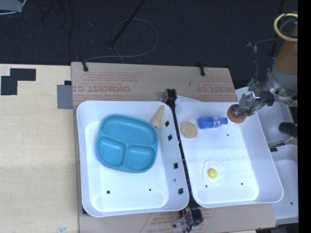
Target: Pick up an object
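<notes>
Donut [237, 114] pinched in gripper [241, 108] above bin [252, 144] edge; shallow rim grip, could slip, drop onto bottle [212, 122] just left.

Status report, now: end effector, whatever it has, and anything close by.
End effector at right bin's upper right edge. Brown round piece right at its tip, grasp unconfirmed. Blue bottle lies just beside it.

Right bin [252, 188] open mid-floor, blue bottle [212, 122], cookie [189, 129], fried egg [212, 173] scattered
</notes>
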Robot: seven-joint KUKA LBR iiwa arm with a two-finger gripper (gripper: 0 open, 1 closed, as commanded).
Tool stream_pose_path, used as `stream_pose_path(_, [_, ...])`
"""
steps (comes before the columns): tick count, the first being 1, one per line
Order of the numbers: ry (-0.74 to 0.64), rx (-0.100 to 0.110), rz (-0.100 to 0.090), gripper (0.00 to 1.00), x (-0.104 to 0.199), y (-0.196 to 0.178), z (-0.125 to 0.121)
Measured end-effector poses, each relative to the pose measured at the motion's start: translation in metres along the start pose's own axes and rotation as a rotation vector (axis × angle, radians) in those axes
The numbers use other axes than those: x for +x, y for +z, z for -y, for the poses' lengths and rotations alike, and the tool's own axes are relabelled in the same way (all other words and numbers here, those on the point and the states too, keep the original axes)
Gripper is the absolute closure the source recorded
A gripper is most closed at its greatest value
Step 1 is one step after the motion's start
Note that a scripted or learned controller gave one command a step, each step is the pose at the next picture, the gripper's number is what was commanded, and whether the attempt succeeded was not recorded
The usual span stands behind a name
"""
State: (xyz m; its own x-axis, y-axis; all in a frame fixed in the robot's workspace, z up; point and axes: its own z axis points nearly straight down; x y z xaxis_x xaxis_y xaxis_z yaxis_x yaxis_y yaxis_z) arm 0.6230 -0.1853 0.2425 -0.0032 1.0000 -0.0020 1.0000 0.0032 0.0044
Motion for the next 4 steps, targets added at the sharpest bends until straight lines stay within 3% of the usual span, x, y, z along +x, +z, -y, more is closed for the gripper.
stream_pose_path(1, [0.002,0.0,-0.001,1.0,-0.001,-0.053,-0.001])
stream_pose_path(3, [0.0,0.01,-0.005,1.0,0.094,-0.036,0.039])
stream_pose_path(4, [-0.001,0.009,-0.004,1.0,0.152,-0.031,0.046])
